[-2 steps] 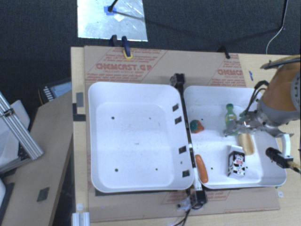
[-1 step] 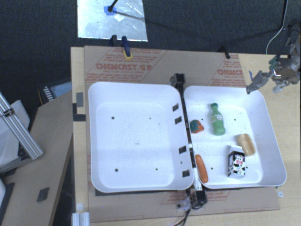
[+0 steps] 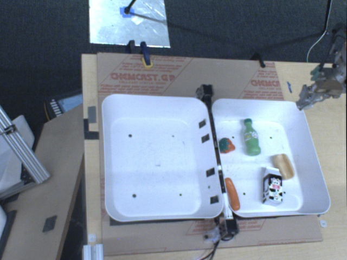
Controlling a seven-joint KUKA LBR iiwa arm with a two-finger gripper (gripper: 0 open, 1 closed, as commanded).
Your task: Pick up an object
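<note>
Now, reading the bench from the left, I saw the left bin point(image 3: 154, 161) with nothing lying on its floor, and every candidate sat in the right bin point(image 3: 303, 145). Nearest the divider was a small red and green strawberry toy point(image 3: 226, 144), and below it, close against the divider, an orange carrot-shaped piece point(image 3: 232, 193). Further right stood out a green bottle point(image 3: 250, 137) lying along the bin floor, cap toward the far wall, then a black-and-white milk carton point(image 3: 274, 187) near the front wall and a tan bread-like piece point(image 3: 283, 166) just beside it. All of them looked to me like light, hard plastic play food, stiff and a bit slick. I judged the bottle the best pick: it lay apart from its neighbours, and a grasp across the middle of its body should hold better than on the narrow neck, though the round body might roll. At the far right the gripper point(image 3: 304, 99) hung above the bin's far right corner, touching nothing, and I could not tell how it was set
</note>
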